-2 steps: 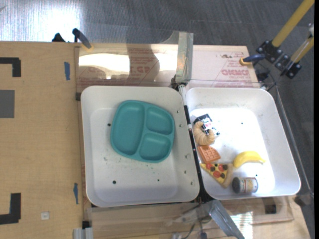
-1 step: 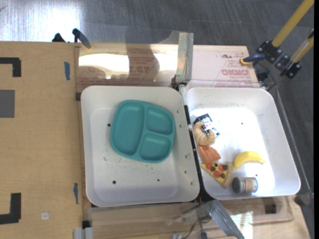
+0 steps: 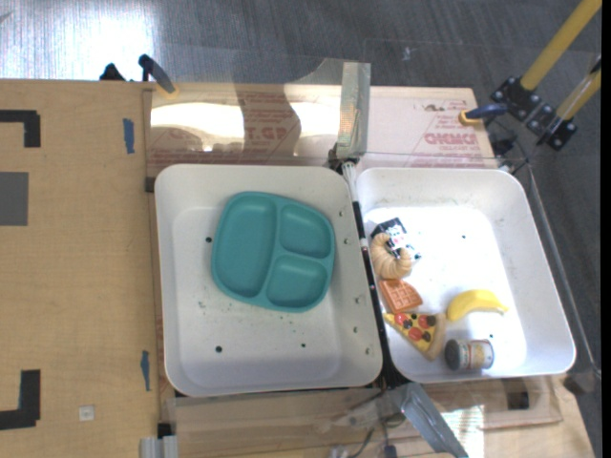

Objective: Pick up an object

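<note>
The gripper's state cannot be told, and the pick looks wholly undone: the banana [image 3: 475, 303] and can [image 3: 470, 354] lie untouched in the right bin [image 3: 546, 256].

Teal divided plate [image 3: 273, 251]; yellow banana [image 3: 474, 303]; white bins [image 3: 181, 284]; orange waffle [image 3: 401, 297].

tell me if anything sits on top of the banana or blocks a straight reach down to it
Nothing visible does. The banana lies uncovered on the floor of the right bin. The closest thing is a small can on its side just below it in the view, apart from it; the pizza slice lies to the banana's left.
</note>
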`<action>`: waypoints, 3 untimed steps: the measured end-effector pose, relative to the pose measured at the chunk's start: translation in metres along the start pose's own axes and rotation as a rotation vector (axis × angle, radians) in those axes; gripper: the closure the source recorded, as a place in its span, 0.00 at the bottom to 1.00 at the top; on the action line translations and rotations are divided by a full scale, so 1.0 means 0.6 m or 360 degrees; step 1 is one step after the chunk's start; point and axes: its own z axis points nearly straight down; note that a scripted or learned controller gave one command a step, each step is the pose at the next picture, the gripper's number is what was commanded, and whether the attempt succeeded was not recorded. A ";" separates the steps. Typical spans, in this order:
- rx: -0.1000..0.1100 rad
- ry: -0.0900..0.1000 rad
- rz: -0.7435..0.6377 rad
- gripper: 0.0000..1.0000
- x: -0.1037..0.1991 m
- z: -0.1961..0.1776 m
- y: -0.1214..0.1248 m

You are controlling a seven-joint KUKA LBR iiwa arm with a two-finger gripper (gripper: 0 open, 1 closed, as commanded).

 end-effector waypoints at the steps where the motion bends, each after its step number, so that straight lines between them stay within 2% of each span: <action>1: 0.0002 0.0001 -0.0505 1.00 0.058 0.000 -0.214; 2: -0.0002 0.0000 -0.0137 1.00 -0.028 0.000 -0.043; 3: -0.0002 0.0001 -0.1143 1.00 -0.090 -0.001 -0.085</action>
